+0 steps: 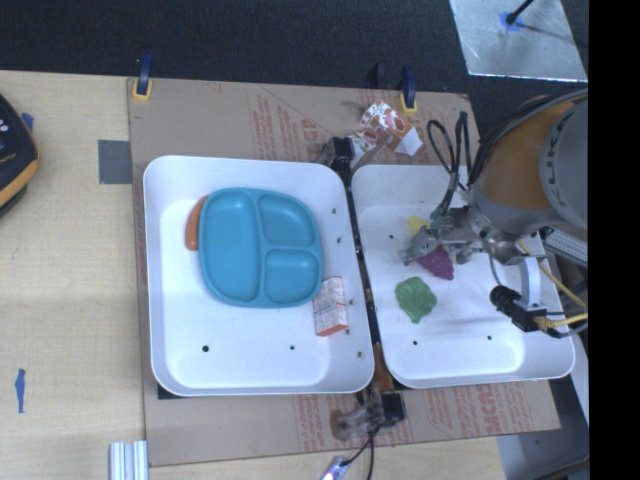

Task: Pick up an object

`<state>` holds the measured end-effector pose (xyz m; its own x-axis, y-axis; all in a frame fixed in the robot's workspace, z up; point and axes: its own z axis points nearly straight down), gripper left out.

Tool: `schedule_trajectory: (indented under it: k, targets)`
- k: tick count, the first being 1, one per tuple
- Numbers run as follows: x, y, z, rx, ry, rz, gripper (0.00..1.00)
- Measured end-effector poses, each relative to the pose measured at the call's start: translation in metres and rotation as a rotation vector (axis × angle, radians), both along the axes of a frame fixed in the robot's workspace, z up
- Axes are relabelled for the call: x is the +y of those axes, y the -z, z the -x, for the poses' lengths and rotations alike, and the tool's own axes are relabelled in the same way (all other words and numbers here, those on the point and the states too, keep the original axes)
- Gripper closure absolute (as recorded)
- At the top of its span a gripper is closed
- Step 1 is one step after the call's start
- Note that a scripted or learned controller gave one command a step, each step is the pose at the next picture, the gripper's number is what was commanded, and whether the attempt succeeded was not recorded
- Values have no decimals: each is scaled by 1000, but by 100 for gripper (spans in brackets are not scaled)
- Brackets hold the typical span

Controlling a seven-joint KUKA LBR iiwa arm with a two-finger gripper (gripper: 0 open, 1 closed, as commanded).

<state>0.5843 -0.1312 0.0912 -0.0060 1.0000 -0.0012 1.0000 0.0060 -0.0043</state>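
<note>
Clearly, the pick was not finished when I checked the feed: my gripper [432, 246] sat low in the right bin [470, 363], right at the purple object [436, 262], which lay on the bin floor. Closing and lifting were left, by my reading. The fingers looked slightly spread around the purple piece's upper end, though the wrist shadowed them and I couldn't be sure. That piece's long axis ran roughly from upper left to lower right, narrow end toward the green object [415, 298] just below. The blue divided plate [260, 247] rested in the left bin [250, 368].
</note>
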Motion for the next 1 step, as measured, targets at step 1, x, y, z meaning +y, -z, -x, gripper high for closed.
schedule_trajectory:
  k: [1]
  targets:
    - [-1,-10,0,1,-3,2,100]
